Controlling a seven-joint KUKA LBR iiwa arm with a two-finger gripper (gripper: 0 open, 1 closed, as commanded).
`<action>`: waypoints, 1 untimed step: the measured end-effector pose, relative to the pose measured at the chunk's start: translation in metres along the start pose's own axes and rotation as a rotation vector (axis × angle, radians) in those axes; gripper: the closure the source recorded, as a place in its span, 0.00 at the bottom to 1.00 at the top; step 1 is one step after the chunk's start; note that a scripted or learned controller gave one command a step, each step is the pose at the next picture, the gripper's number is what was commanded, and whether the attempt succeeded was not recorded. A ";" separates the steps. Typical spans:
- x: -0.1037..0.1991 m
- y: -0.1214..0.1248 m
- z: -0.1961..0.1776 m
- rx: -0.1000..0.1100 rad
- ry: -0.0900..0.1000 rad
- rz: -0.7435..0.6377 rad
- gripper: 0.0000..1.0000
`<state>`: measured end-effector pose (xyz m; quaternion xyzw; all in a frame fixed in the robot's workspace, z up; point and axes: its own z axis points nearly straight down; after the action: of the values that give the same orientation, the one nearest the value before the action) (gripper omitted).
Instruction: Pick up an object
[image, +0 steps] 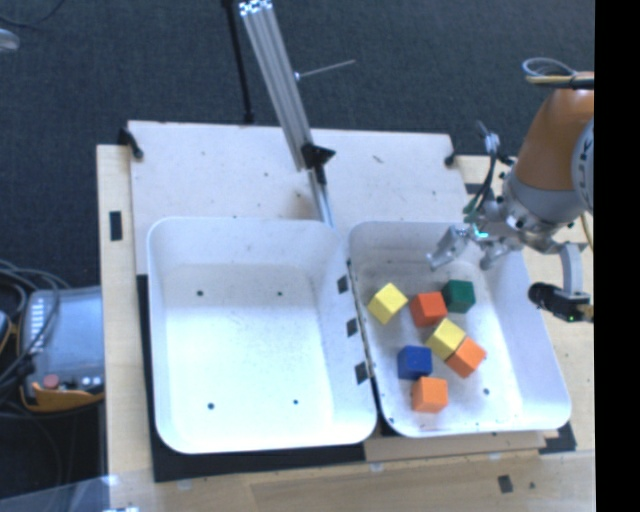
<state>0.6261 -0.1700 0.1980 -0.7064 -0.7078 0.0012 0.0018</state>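
Several small cubes lie in the right bin (530, 330): a yellow cube (388, 302), an orange-red cube (430, 307), a green cube (460, 294), a second yellow cube (447, 337), an orange cube (466, 357), a blue cube (414, 361) and another orange cube (430, 394). My gripper (466, 250) hangs above the bin's far part, just beyond the green cube, fingers spread apart with nothing between them.
The left bin (165, 300) sits beside the right one, sharing a middle rim. A slanted metal pole (285, 90) rises behind the bins. A grey box with cables (65, 345) lies left of the bench.
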 end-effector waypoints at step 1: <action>0.000 0.001 -0.003 -0.004 -0.002 -0.002 0.00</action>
<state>0.6271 -0.1702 0.2009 -0.7057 -0.7085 0.0004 -0.0005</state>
